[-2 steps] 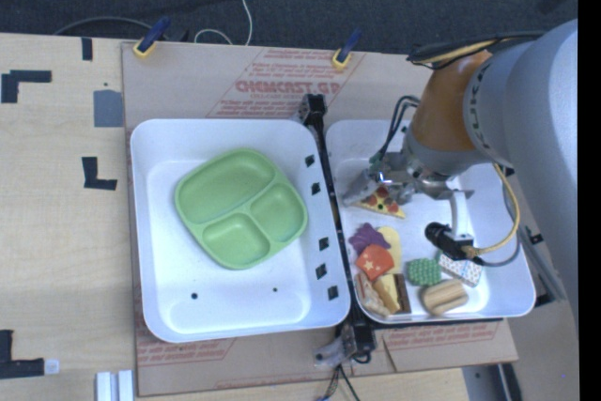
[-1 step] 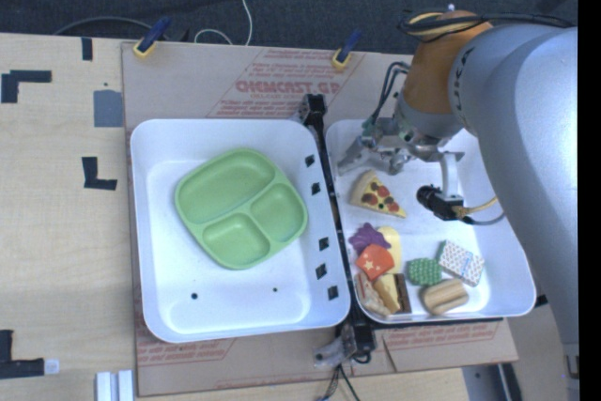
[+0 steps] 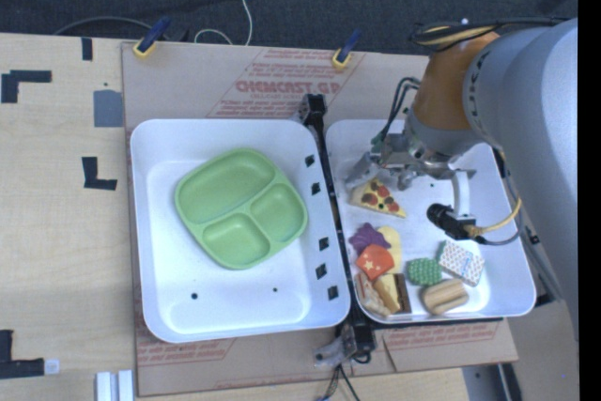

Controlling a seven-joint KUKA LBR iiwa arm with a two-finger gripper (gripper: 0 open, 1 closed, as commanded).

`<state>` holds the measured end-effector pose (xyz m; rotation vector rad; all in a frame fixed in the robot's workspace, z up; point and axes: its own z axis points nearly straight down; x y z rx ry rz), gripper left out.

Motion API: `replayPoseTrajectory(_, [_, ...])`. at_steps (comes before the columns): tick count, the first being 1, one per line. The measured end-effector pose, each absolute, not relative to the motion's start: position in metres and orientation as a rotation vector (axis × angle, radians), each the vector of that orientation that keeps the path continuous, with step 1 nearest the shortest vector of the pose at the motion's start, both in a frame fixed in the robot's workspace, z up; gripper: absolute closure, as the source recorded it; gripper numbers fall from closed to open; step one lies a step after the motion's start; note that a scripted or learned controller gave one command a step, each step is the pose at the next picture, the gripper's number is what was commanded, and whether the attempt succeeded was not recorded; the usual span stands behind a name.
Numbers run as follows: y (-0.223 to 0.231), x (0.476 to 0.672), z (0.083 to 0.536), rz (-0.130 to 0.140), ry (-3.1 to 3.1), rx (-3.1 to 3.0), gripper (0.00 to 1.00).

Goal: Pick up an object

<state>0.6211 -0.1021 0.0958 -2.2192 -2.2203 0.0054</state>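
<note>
The right bin [image 3: 507,291] holds several toy foods. A pizza slice [image 3: 379,198] lies near its middle. A purple piece [image 3: 367,237], a red-orange piece [image 3: 374,261], a green knobbly piece [image 3: 423,272], a white patterned block [image 3: 461,262], a tan bread roll [image 3: 444,297] and a brown-and-white piece [image 3: 386,296] crowd the front. My gripper [image 3: 377,172] hangs low over the bin, just behind the pizza slice and close to its far edge. The arm's wrist hides the bin's back right part.
The left bin [image 3: 160,296] holds a green divided plate [image 3: 241,207] lying slightly turned. A black divider [image 3: 321,192] runs between the bins. A black cable fitting [image 3: 448,220] hangs off the wrist over the right bin. Clamps [image 3: 346,47] hold the cardboard at the back.
</note>
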Motion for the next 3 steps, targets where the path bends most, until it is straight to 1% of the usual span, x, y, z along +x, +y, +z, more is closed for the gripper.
replayPoseTrajectory(1, [-0.098, 0.601, 0.084, 0.003, -2.222, -2.220, 0.00])
replayPoseTrajectory(2, [-0.100, 0.542, 0.085, 0.003, -2.220, -2.220, 0.00])
replayPoseTrajectory(3, [-0.097, 0.593, 0.085, -0.003, -2.226, -2.220, 0.00])
